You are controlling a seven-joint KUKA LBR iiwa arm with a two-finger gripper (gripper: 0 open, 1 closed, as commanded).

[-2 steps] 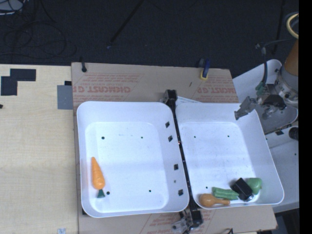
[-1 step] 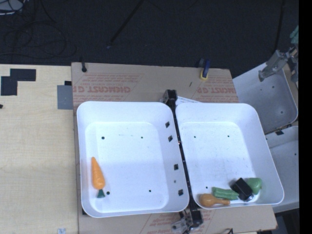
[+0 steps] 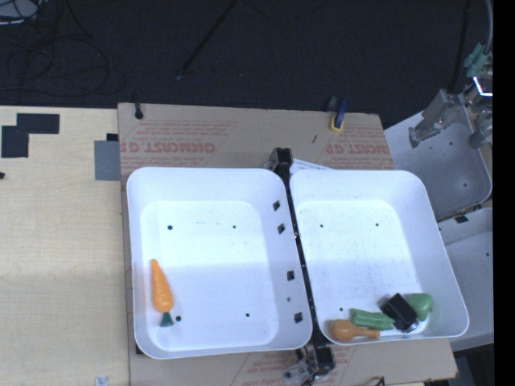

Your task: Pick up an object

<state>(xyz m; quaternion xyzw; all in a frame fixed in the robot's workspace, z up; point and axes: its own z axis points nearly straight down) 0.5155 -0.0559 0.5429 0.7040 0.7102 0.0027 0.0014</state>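
Observation:
An orange toy carrot with a green top lies near the front left corner of the left bin. In the front right corner of the right bin several small items huddle together. They are a black block, a green rounded piece behind it, a long green vegetable and a tan pear-shaped toy against the front wall.
The two bins meet at a black divider strip with clips. They rest on a cardboard sheet over a wooden bench. Grey metal hardware stands at the back right, and a blue-and-yellow clamp sits at the cardboard's far edge.

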